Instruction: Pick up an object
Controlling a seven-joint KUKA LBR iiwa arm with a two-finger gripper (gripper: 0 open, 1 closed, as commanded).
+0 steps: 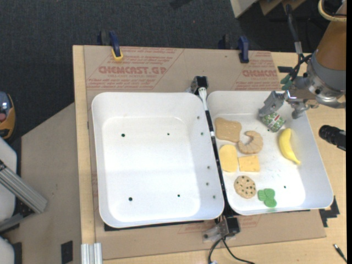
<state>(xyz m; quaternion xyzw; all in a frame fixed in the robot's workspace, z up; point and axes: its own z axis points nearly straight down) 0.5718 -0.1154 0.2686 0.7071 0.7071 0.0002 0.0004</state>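
Right bin (316,194): toy food pieces, loose on the white floor. Nearest the gripper (273,116), a small grey-and-green object (271,119) sits at the bin's upper part, touching or just beneath the gripper's tip; whether it is between the fingers cannot be told, nor whether the claw is wide or narrow. Banana (287,145), yellow, lies just below and to the right of it. Bread slice (227,129), tan, near the bin's left wall; croissant (251,142) just beside it. Two yellow cheese pieces: one (228,158) taller, one (249,163) square, side by side. Chocolate-chip cookie (245,186) below them; green leafy piece (267,197) just beside the cookie. Left bin (104,147): white, with small dark dots. Bench: brown board (137,65) with red lettering, two blue-and-yellow clamps (115,44) at its far edge.
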